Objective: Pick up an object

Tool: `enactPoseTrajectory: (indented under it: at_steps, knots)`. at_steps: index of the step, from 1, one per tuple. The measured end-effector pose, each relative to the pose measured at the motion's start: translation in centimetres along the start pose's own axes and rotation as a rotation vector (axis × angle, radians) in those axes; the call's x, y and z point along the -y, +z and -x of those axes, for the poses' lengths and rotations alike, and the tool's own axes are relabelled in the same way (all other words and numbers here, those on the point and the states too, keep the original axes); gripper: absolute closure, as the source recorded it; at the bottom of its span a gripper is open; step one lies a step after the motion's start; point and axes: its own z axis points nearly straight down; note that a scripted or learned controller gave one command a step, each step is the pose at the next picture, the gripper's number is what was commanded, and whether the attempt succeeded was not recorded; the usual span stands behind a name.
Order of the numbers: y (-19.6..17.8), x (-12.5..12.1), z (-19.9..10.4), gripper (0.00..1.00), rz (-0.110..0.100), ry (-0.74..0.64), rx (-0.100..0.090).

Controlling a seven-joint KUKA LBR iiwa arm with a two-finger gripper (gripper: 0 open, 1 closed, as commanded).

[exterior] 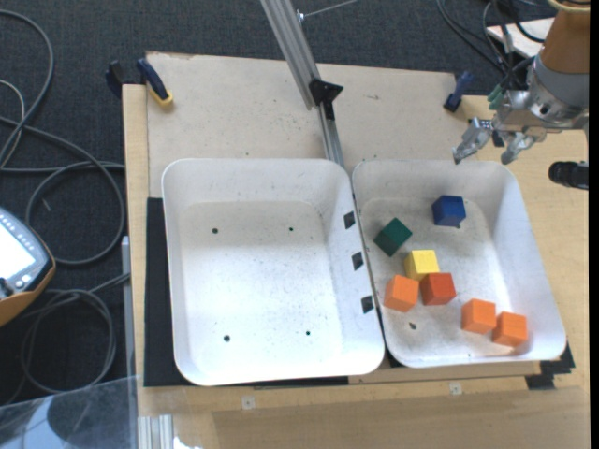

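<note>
Gripper [489, 148] above far rim of right bin [535, 251], fingers spread, grasping nothing. Blue cube [449, 210] nearest; green cube [393, 237], yellow cube [421, 263] mid-bin.

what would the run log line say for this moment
gripper: open, above right bin far rim | held: nothing | blocks in right bin: blue, green, yellow

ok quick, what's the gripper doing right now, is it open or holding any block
Gripper: open, holding nothing, above the far rim of the right bin; the blue block is the nearest one.
</note>
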Motion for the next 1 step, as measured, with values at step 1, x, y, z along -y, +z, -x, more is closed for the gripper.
enactPoseTrajectory:
  at_steps: [1]
  knots:
    - [0.00, 0.00, 0.02, 0.00, 0.000, 0.000, 0.001]
